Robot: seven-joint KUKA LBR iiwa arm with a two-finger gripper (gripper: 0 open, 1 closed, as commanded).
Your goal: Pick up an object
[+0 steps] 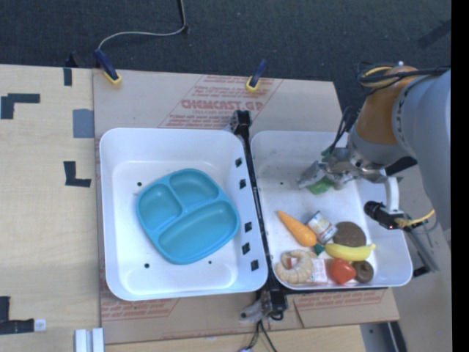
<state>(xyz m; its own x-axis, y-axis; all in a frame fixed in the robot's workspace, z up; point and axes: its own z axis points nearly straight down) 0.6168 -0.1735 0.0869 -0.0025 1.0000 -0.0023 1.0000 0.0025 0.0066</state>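
My gripper [317, 177] is low over the upper middle of the right bin [399, 273], with the arm reaching in from the right. A small green object [320, 188] lies right at its tip, partly hidden by it; whether it is gripped cannot be told. Nearer the front of that bin lie an orange carrot [296, 227], a small can [321, 226], a brown cookie [349, 234], a yellow banana [350, 251], a red tomato [341, 270], a dark round piece [363, 271] and a pale pastry [296, 265].
The left bin [117, 270] holds a blue divided plate [188, 214]. A black divider with clips [248, 196] runs between the bins. Both bins rest on a cardboard sheet [183, 101]. The arm's grey body and orange band [381, 119] fill the right side.
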